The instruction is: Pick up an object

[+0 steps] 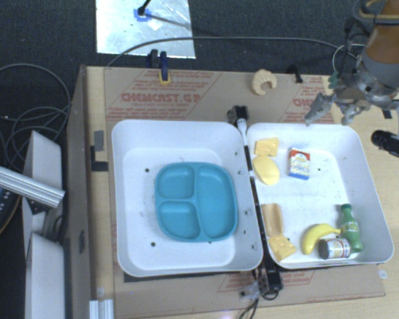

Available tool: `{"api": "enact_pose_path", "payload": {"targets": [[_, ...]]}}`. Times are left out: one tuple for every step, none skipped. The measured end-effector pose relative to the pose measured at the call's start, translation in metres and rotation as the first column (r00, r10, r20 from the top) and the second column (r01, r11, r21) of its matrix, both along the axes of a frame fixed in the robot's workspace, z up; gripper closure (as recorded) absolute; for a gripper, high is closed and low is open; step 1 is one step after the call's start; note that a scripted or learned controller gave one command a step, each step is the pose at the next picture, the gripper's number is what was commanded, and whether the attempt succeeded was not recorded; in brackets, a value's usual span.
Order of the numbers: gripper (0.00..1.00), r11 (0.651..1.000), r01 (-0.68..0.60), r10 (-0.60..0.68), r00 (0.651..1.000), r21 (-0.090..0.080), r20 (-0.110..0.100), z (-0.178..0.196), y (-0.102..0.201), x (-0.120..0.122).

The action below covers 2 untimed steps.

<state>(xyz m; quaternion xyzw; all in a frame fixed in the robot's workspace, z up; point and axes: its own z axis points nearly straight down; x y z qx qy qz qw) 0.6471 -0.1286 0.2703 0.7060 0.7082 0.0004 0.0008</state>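
Above the right bin's (369,178) far edge, the pincer (332,111) hangs released, grasping nothing.
Below it lie a carton (299,163), lemon (266,171), cheese (266,146), banana (318,236), can (334,248) and bottle (350,226); a blue tray (195,201) fills the left bin (130,178).

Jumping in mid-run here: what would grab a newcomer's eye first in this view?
The blue divided plate sits alone in the left bin. The right bin holds small food items, with a banana, green bottle and can crowded in its near right corner. The gripper hovers open over that bin's far edge.
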Motion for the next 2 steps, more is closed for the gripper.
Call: {"api": "enact_pose_path", "payload": {"targets": [[0.00, 1.000, 0.002, -0.002, 1.000, 0.000, -0.002, -0.084, -0.012, 0.021], [0.00, 1.000, 0.002, -0.002, 1.000, 0.000, -0.001, -0.186, -0.023, 0.021]]}}
